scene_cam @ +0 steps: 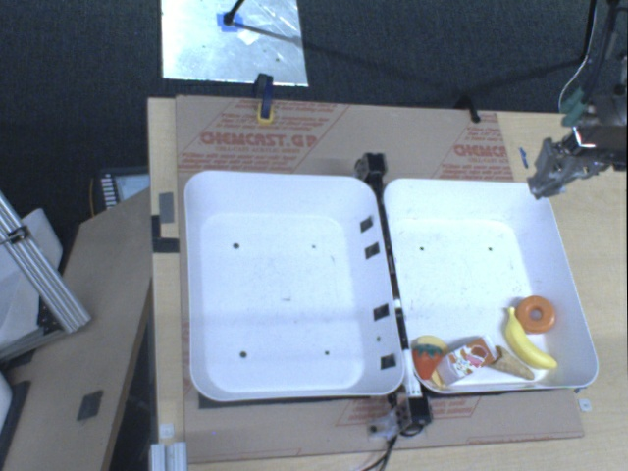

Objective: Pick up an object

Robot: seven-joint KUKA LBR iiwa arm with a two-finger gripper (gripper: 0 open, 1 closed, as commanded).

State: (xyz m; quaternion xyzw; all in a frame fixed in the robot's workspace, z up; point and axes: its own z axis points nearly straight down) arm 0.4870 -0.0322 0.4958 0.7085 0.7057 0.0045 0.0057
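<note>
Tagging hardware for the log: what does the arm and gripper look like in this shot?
The gripper is a small grey metal piece, blurry here. Above it sits a grey wrist block with thin cables running up along the arm. No markings are legible.

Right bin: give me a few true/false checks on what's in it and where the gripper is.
1. The banana lies in the right bin. True.
2. The orange ring sits in the left bin. False: it is in the right bin, beside the banana.
3. All the objects are bunched along the right bin's near edge. True.
4. The gripper is down among the objects. False: it is at the right bin's far right corner, apart from them.
5. The tomato-like piece lies close to the divider between the bins. True.
</note>
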